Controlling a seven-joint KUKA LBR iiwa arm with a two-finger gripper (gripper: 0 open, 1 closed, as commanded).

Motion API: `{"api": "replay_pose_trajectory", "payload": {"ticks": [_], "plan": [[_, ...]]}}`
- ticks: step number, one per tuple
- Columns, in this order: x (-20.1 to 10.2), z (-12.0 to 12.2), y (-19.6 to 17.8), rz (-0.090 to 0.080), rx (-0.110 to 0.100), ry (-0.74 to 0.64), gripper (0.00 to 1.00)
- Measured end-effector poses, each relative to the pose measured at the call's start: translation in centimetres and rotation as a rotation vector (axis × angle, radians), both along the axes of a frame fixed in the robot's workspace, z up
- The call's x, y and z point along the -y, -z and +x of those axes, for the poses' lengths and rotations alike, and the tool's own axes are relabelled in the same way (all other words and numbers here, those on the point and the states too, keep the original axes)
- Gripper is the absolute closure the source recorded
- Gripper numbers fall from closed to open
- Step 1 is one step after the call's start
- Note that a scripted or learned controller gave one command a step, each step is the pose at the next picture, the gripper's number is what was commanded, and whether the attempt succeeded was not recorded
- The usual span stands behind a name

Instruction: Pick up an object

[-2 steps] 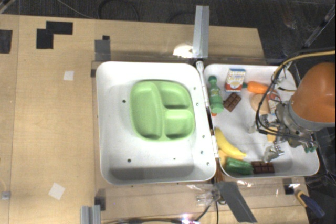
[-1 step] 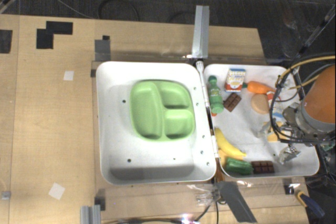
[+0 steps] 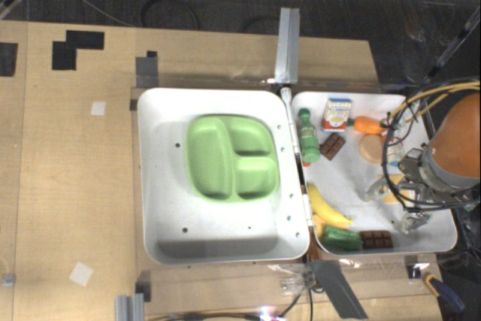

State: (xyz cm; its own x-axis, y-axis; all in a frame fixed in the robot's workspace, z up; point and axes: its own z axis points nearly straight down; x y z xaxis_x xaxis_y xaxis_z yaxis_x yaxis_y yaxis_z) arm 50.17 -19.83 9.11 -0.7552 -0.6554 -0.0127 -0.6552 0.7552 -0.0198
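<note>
— Where was the gripper (image 3: 399, 204)?

— Low over the right bin (image 3: 352, 178), near its right wall, under the grey arm (image 3: 443, 175) with the orange band. Whether the pincer was apart or together, I could not tell – cables covered it.

— And the objects to pick?

— All lay in that bin. A yellow banana (image 3: 328, 208) was to the gripper's left, apart from it; below the banana were a green piece (image 3: 342, 239) and a brown chocolate bar (image 3: 376, 240). Farther up lay a green bottle (image 3: 307, 135) along the left wall, another brown bar (image 3: 332, 145), a small carton (image 3: 337, 114) and an orange carrot (image 3: 368, 125).

— The left bin (image 3: 161, 237)?

— It held a light green tray (image 3: 229, 158) with three compartments.
</note>
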Motion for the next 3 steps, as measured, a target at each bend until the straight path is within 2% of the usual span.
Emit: {"api": "replay_pose_trajectory", "payload": {"ticks": [1,2,3], "plan": [[0.7,0.3,0.0,-0.006,-0.003,-0.468,0.0],[0.7,-0.7,0.0,-0.011,-0.003,-0.638,0.0],[0.6,-0.8,0.0,-0.018,-0.006,-1.033,0.0]]}}
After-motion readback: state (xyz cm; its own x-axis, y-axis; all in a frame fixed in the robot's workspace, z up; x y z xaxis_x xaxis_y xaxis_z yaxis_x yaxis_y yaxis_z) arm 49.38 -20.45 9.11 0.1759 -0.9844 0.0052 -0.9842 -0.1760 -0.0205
